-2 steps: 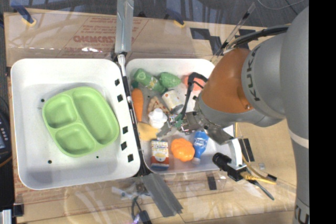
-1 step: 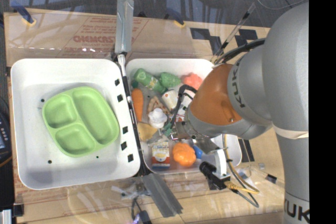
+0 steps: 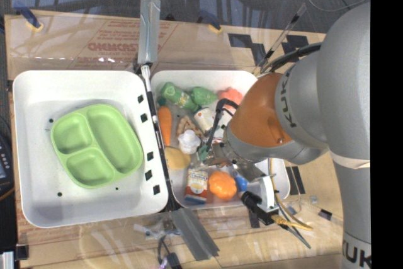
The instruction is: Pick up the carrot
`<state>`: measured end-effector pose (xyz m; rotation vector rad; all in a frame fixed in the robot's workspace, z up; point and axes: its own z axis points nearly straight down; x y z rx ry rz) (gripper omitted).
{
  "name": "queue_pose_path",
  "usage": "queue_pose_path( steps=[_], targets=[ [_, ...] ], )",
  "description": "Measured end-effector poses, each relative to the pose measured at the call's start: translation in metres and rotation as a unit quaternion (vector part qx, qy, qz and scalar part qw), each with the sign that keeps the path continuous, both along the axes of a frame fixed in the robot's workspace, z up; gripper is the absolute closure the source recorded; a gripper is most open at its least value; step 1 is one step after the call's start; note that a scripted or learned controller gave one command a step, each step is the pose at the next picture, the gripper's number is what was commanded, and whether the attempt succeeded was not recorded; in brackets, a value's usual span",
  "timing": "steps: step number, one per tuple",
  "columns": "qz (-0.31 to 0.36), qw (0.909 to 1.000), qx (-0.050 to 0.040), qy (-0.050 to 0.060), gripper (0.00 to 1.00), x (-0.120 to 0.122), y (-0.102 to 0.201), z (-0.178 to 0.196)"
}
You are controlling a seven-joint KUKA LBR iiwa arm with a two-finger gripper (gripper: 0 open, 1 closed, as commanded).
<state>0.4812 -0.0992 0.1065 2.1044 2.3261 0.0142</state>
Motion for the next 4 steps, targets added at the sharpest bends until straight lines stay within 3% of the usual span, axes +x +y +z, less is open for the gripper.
queue_pose_path(
  steps=[1, 2, 3, 4],
  targets=[
    [-0.213, 0.9771, -0.0003, 0.006, 1.0, -0.005, -0.054, 0.102],
    [-0.387, 0.9219, 0.0016, 0.007, 1.0, -0.004, -0.039, -0.015],
    [-0.221, 0.9753, -0.0001, 0.006, 1.0, 0.008, -0.106, 0.089],
    [-0.22, 0.9755, 0.0, 0.007, 0.0, 0.008, -0.105, 0.088]
  ],
)
